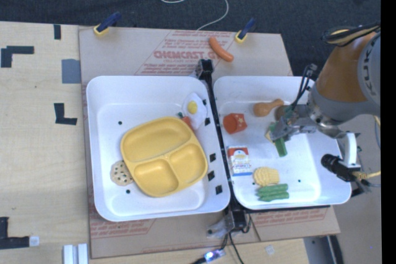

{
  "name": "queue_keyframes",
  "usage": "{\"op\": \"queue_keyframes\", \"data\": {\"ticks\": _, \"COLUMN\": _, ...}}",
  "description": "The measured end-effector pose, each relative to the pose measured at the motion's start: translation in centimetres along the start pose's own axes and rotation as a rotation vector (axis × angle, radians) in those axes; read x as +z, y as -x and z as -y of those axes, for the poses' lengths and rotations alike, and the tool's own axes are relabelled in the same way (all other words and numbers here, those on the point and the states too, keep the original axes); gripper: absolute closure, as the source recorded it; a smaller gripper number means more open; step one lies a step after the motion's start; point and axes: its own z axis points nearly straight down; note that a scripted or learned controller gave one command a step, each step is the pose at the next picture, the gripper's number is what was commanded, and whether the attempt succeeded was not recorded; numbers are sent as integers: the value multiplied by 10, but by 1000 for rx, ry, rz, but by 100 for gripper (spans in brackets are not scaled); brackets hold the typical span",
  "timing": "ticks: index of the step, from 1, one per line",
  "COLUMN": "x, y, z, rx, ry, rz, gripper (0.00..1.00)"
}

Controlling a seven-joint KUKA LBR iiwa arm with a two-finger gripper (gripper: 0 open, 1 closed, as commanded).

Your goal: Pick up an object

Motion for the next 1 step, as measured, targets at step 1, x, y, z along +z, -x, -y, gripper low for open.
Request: {"op": "queue_keyframes", "data": {"ticks": 1, "x": -63, "y": -3, "z": -3, "rx": 0, "ry": 3, "rz": 1, "gripper": 100}}
